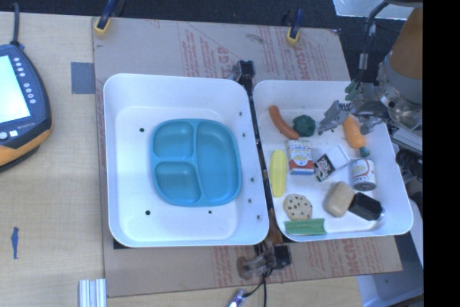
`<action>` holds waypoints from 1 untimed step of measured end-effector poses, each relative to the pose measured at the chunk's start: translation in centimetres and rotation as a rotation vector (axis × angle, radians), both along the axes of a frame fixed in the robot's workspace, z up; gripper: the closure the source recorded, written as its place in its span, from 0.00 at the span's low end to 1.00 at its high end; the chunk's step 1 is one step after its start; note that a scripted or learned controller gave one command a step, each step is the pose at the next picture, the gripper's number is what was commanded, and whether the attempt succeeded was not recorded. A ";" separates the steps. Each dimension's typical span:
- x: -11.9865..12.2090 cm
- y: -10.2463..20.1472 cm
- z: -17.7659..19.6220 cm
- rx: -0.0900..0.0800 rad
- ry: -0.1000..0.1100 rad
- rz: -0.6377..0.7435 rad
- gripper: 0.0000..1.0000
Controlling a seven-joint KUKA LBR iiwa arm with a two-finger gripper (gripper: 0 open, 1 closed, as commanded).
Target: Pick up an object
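Observation:
My gripper point(352, 118) hangs over the back right part of the right bin point(402, 223), its grey fingers spread apart. An orange carrot point(352, 133) with a green tip lies just below and between the fingertips, on the bin floor as far as I can see. Nothing looks clamped. Other pickable items in this bin: a red sausage point(284, 123), a dark green lump point(305, 125), a small carton point(300, 157), a yellow corn cob point(277, 172), a cookie point(297, 207) and a can point(363, 174).
The left bin point(122, 219) holds a blue divided plate point(195, 161). A tan bread roll point(339, 199), a black block point(365, 206), a green strip point(305, 227) and a small black-and-white piece point(324, 167) crowd the right bin's front. A handheld controller point(18, 101) lies at far left.

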State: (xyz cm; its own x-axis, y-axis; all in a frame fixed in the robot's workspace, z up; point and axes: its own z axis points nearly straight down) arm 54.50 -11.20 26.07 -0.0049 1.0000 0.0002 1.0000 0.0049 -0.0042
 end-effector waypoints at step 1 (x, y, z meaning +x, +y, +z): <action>2.9 1.0 -17.0 -0.001 0.001 0.002 0.00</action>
